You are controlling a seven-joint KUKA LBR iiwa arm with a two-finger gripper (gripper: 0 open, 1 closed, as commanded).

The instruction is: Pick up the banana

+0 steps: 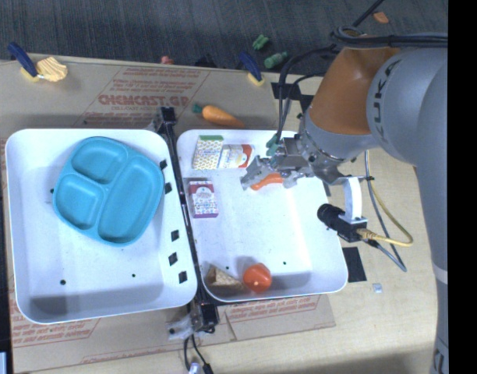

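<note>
The fingers (pixel 268 174) are hovering over an orange piece (pixel 263 183); open or closed, I cannot tell. The likely banana (pixel 53 70) is lying well apart, far to their left on the worktop (pixel 106 84). It is probably light and smooth, best taken across its middle.

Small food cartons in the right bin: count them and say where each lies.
3: one carton and its neighbour by the far wall, a red carton nearer the divider. The arm may hide more.

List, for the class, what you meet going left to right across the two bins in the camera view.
Blue plate → red carton → tomato → gripper, over the right bin.
</note>
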